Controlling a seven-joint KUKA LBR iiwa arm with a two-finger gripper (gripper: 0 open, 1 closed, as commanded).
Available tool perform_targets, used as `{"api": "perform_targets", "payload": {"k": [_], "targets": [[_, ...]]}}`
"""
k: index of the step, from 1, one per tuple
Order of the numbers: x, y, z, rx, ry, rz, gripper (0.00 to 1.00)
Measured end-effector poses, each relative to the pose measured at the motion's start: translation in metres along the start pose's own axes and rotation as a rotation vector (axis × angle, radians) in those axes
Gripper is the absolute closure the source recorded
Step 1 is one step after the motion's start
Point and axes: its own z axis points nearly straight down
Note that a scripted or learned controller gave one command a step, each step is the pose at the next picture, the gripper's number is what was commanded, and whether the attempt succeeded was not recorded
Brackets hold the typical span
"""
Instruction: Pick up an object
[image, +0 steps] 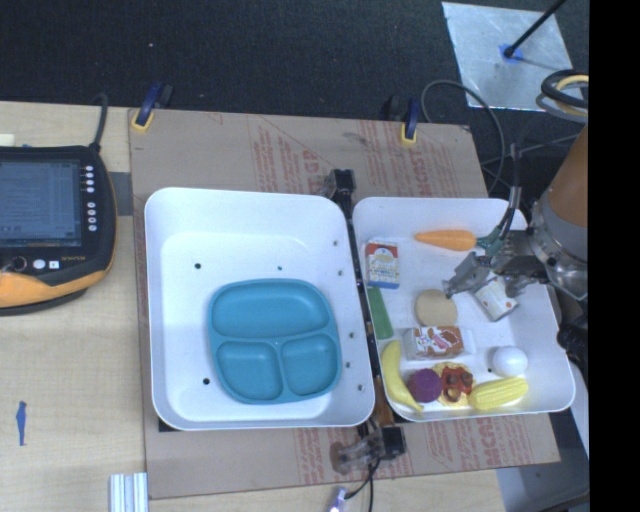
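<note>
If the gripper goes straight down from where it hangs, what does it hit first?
Likely the tan round object, just below-left of the gripper in the right bin; the carrot lies off to one side. Depth is unclear.

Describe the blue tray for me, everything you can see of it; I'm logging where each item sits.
The blue tray lies flat in the left white bin, toward its front middle. It looks like smooth light-blue plastic, roughly square with rounded corners, and is divided into three compartments: one wide section at the back and two smaller ones at the front. Only the bin floor touches it.
</note>
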Motion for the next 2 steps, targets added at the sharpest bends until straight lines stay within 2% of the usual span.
{"api": "perform_targets", "payload": {"k": [1,2], "targets": [[0.000,0.042,0.086,0.003,-0.001,-0.001,0.00],[-0.009,0.072,0.156,0.004,-0.001,0.000,0.00]]}}
